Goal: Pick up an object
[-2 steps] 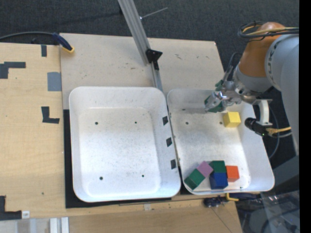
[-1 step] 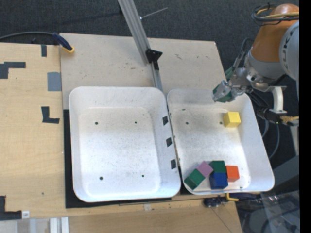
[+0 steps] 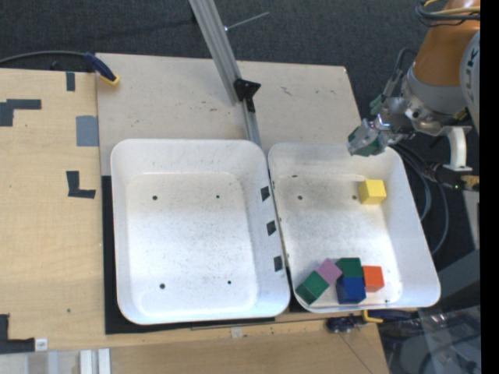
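Observation:
A yellow cube [image 3: 372,191] lies alone in the right bin [image 3: 312,170], toward its far right side. A cluster of blocks sits in that bin's near corner: a green block [image 3: 313,287], a lilac block [image 3: 329,271], a dark green block [image 3: 349,267], a blue block [image 3: 351,288] and an orange block [image 3: 373,277]. My gripper [image 3: 365,139] hangs over the bin's far right rim, just above and behind the yellow cube. Nothing shows between its tips.
The left bin [image 3: 125,162] stands beside the right one, with black clips along the shared rims. A slanted metal bar [image 3: 218,41] crosses the bench from the back to the bins. Cables hang off the bench at the right.

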Available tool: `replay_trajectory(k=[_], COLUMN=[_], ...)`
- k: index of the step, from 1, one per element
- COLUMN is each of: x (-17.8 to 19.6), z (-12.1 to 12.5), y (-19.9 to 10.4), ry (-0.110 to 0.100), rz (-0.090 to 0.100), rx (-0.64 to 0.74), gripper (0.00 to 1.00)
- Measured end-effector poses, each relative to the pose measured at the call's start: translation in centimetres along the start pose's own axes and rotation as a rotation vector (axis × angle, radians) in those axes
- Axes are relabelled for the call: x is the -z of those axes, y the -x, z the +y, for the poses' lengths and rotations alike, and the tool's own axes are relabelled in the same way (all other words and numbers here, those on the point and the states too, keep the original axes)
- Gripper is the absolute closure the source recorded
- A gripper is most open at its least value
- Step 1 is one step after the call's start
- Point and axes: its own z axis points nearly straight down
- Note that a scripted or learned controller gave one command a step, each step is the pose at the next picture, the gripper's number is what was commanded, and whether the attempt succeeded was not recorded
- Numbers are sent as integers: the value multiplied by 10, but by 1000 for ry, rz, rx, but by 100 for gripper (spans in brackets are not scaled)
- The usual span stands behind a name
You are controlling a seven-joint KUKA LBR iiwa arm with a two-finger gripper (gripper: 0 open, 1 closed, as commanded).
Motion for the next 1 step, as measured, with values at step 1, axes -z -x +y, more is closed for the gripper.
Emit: replay_trajectory(k=[1], x=[-9], z=[-11], y=[-51], ry=[-5], rz=[2], rx=[4], gripper=[100])
